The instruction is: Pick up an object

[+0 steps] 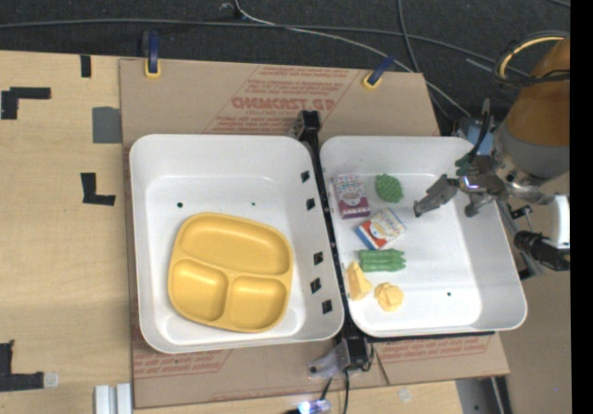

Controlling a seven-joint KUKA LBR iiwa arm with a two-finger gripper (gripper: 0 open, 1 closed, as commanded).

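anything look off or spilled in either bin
Nothing stands out. The yellow divided tray lies flat in the left bin. The small items, such as the green piece, sit loose in the right bin's left half, nothing spilled.

Two bins sit side by side on the table (pixel 56 218). The left bin (pixel 148 162) holds a divided tray (pixel 232 271). The right bin (pixel 491 306) holds six small items clustered along its left side, near the divider. The tool (pixel 445 197) hangs over the right bin's right half.
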